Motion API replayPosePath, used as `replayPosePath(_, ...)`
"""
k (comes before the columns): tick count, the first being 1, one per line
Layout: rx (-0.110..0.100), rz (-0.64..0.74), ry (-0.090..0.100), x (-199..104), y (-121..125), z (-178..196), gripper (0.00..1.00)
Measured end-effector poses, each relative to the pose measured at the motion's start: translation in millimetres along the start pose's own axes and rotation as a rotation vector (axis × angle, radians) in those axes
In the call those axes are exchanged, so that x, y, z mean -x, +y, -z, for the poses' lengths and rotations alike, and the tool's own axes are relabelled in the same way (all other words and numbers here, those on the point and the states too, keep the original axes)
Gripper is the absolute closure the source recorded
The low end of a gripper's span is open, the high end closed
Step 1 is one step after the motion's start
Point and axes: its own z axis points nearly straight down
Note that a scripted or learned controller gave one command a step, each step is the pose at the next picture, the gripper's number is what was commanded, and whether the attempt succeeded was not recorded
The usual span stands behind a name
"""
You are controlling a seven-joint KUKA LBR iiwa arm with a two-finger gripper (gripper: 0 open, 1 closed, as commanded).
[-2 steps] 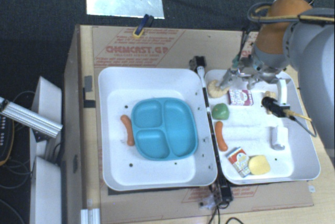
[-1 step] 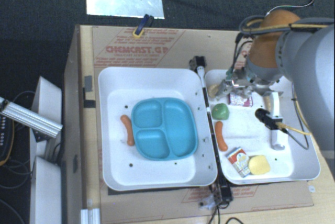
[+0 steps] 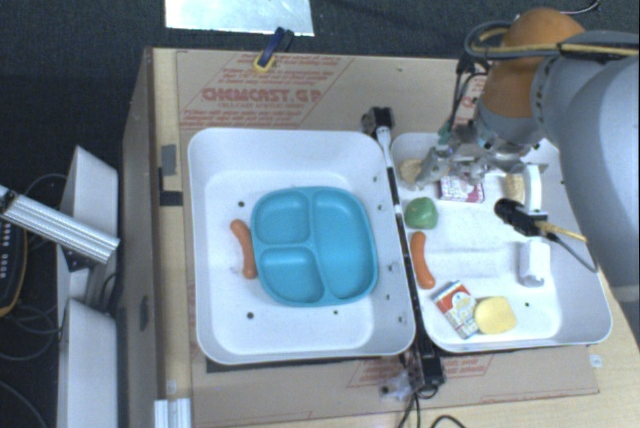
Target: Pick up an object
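Note:
My gripper (image 3: 452, 164) hangs low over the back of the right bin (image 3: 575, 311). Just under it lies a small pink-and-white carton (image 3: 462, 188); I cannot make out whether the two touch. A tan lump (image 3: 409, 171) sits to the gripper's left at the bin's back corner. Further forward lie a green round piece (image 3: 421, 212) and an orange sausage (image 3: 421, 259). A red-and-white carton (image 3: 456, 306) and a yellow lump (image 3: 495, 315) rest near the front. A pale bread-like piece (image 3: 514, 185) lies to the right of the pink carton.
The left bin (image 3: 215, 316) bears a blue divided plate (image 3: 312, 245), with a second orange sausage (image 3: 243, 247) along the plate's left side. The grey arm (image 3: 590, 116) reaches in over the right bin's far right. Brown cardboard (image 3: 260, 94) lies behind the bins.

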Motion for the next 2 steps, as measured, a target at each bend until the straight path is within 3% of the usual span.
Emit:
replayPosePath(1, 0.003, 0.002, 0.003, 37, 0, -1, 0.00)
replayPosePath(2, 0.031, -0.003, -0.004, -18, 3, 29, 0.00)
